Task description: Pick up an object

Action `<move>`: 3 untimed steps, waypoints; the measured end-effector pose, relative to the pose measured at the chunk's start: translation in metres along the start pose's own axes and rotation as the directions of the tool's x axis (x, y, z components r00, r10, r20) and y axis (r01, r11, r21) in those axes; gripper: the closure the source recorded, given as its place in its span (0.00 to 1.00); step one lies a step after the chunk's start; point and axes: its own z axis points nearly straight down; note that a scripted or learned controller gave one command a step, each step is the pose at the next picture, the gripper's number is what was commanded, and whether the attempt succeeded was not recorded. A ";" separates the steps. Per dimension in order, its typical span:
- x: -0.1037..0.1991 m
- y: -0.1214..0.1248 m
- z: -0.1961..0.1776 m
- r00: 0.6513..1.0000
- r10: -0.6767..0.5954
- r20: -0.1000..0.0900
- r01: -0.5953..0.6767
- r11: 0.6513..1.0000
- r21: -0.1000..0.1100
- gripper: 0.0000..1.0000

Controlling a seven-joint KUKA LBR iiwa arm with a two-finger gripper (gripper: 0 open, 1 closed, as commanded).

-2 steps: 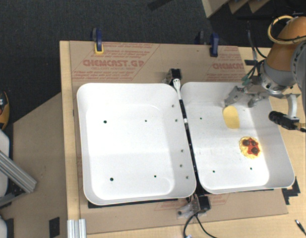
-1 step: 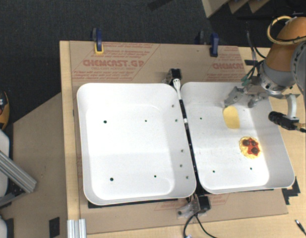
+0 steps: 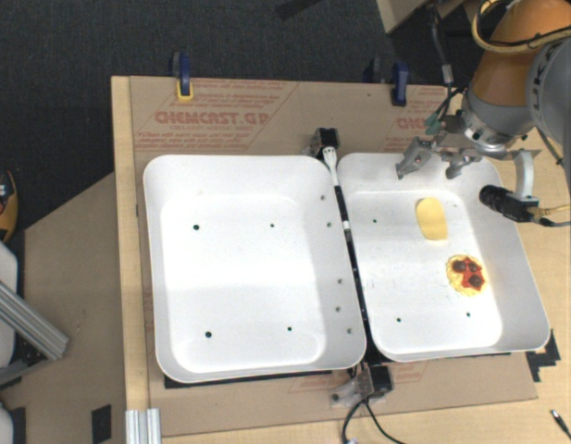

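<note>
Your right bin [image 3: 507, 336] lists a yellow block [image 3: 432, 218] at centre, a red-topped disc [image 3: 466, 275] at 5 o'clock, and gripper [image 3: 435, 160] at 12 o'clock, jaws spread, holding nothing.

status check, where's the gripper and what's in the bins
Gripper open, nothing between fingers, over right bin's far edge. Yellow piece and small red-topped round item lie apart in right bin, untouched. Nothing between gripper and yellow piece.
</note>
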 end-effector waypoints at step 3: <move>-0.037 -0.054 0.057 1.000 0.008 0.001 -0.008 1.000 0.007 1.00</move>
